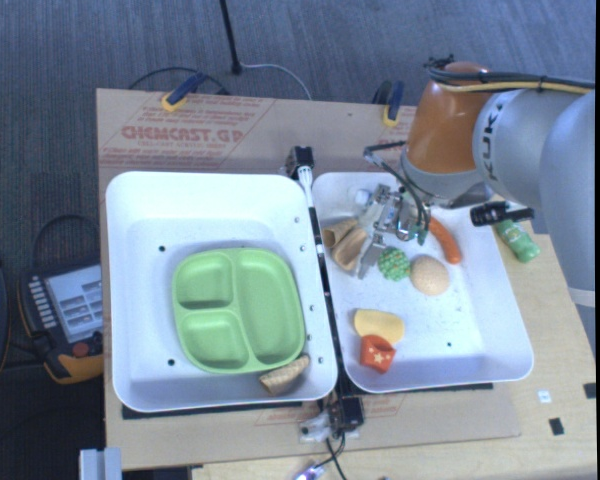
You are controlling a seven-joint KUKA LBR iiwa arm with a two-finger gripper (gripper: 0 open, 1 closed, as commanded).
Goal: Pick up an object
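**Operator:** Camera view: report the position and state of the gripper [385, 230].

**Technician:** It hangs low over the upper left of the right bin [500, 353]. Whether the jaws are spread or closed cannot be told from here; nothing is visibly held.

**Operator:** Nearest candidate objects?

**Technician:** The tan bread-like pieces [346, 244] lie just left of the gripper. The green knobbly ball [393, 264] lies just below it. The carrot [444, 240] and beige egg-shaped item [430, 274] lie to its right.

**Operator:** Handling judgement?

**Technician:** All appear to be light, rigid toy foods, probably smooth and liable to slip. Grasp the green knobbly ball across its middle; its texture should aid grip. Take the carrot across its narrow width.
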